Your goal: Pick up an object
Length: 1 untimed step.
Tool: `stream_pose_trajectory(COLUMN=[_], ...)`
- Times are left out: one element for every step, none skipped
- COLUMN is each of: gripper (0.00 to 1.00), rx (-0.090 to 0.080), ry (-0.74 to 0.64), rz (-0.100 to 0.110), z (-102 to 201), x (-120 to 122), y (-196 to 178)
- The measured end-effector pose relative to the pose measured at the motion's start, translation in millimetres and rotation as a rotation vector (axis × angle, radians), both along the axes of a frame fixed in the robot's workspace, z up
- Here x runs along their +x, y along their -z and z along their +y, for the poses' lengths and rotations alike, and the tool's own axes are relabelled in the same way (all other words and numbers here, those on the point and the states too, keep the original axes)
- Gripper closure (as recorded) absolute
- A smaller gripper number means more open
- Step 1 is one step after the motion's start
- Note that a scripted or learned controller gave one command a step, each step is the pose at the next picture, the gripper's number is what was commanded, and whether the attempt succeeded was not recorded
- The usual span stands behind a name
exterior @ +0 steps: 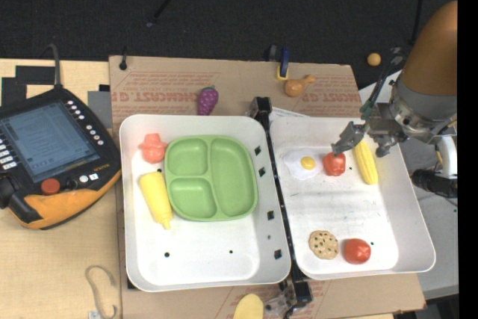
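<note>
My gripper (365, 143) hangs over the upper right part of the right bin (418, 235), fingers spread open. Its left finger (346, 140) points down at a small red fruit (334, 163). A yellow corn cob (366, 163) lies on the bin floor just below the gap between the fingers, its upper end near them. Nothing is gripped. In the same bin, a fried egg (306, 164) lies left of the red fruit, and a cookie (323, 243) and a red tomato (357, 251) lie near the front.
The left bin (194, 258) holds a green divided plate (210, 178), a yellow bottle (156, 198) and a pink-red toy (151, 149). Behind the bins lie a purple grape bunch (208, 99) and an orange pear (297, 84). A teach pendant (48, 153) sits far left.
</note>
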<state>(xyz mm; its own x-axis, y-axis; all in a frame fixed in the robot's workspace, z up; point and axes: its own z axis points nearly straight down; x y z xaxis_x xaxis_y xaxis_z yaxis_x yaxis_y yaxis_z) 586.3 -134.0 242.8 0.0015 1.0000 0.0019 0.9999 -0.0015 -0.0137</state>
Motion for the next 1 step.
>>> stream_pose_trajectory(gripper=[0.00], rx=[-0.002], ry=[-0.002], rz=[-0.012], z=[-0.2], x=[2.2], y=[-6.9])
